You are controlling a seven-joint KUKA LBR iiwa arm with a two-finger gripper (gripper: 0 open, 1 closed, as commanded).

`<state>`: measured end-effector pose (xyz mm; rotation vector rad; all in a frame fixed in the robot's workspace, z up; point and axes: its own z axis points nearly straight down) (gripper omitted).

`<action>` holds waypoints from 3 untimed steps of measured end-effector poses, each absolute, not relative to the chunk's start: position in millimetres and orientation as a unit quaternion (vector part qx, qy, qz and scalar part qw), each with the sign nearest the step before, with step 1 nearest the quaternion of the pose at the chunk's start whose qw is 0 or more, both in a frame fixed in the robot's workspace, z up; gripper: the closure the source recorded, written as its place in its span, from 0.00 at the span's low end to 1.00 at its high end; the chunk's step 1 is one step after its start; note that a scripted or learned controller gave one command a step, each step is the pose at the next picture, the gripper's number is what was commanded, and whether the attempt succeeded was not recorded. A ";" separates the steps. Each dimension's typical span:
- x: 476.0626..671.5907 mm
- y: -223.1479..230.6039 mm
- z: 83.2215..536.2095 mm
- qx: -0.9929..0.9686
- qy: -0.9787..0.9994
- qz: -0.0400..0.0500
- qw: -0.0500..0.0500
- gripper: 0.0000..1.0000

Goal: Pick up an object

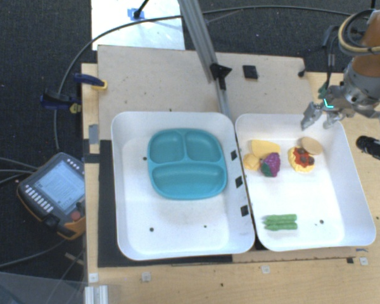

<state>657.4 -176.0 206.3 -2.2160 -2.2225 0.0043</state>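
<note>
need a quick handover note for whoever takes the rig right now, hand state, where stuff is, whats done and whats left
Hand: open, holding nothing, hovering over the far rim of the right white bin.
Right bin contents: yellow wedge-shaped toy, purple grape-like toy, red and yellow toy food piece with a tan round piece touching it, and green bean-pod toy alone near the front.
Left white bin: teal divided plastic plate.
Done: nothing picked yet.
Left: lower onto one item, close, lift. The tan and red pieces look nearest the hand.

hand (321, 117) open, empty, upper right
</note>
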 end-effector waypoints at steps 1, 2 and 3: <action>659.0 -175.9 209.8 -0.706 -0.708 -0.001 -0.001 0.00; 653.0 -180.8 151.0 -0.707 -0.708 0.001 0.000 0.00; 660.1 -185.2 107.4 -0.705 -0.709 0.000 -0.001 0.00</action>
